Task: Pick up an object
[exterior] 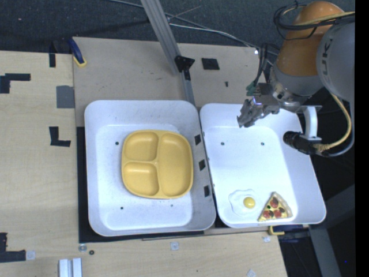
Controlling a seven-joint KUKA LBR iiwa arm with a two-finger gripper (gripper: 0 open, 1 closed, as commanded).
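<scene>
The gripper [249,119] hangs over the upper part of the right bin [300,172]; I cannot tell how its jaws stand. The toy egg [243,201] and pizza slice [275,207] lie at lower right of frame, just beside each other. Both prob. light, stiff, flat w/ slippery plastic; take the slice across its edges.

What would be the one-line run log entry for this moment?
tool: over right bin, far edge, nothing seen held | fried egg, pizza slice: right bin, near corner | yellow plate: left bin
</scene>
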